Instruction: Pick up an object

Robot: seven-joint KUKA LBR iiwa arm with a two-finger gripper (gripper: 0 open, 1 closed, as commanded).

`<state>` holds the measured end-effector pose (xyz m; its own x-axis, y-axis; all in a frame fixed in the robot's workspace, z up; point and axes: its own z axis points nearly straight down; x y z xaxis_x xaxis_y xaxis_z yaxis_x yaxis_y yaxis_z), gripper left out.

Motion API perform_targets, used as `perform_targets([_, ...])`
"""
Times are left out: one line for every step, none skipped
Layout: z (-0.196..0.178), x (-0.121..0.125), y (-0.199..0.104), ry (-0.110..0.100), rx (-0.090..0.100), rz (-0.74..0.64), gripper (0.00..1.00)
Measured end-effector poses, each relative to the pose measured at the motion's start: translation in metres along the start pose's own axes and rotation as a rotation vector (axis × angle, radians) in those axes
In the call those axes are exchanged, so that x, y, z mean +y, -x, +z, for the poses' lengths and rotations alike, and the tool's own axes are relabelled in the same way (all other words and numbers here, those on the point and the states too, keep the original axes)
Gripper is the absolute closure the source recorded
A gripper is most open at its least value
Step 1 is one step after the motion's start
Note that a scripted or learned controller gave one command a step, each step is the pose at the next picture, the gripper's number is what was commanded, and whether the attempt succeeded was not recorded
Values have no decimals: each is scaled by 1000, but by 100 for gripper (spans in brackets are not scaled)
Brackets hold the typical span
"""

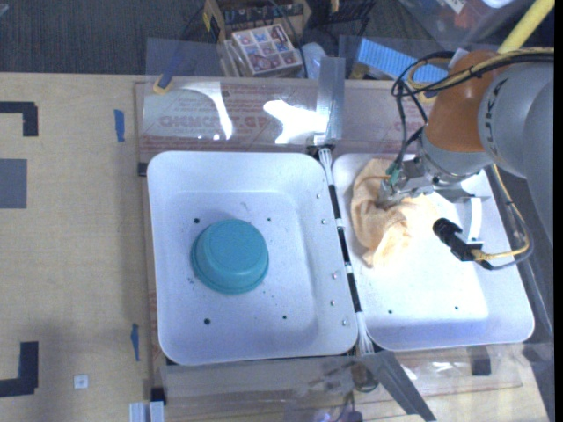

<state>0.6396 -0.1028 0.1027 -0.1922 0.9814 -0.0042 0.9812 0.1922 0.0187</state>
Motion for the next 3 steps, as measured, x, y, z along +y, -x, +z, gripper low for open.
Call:
perform_targets([0, 0, 0, 0, 0, 0, 0])
perform_targets([11, -34, -6, -6, 1, -22, 0])
perform_targets([10, -54, -13, -6, 1, -43, 0])
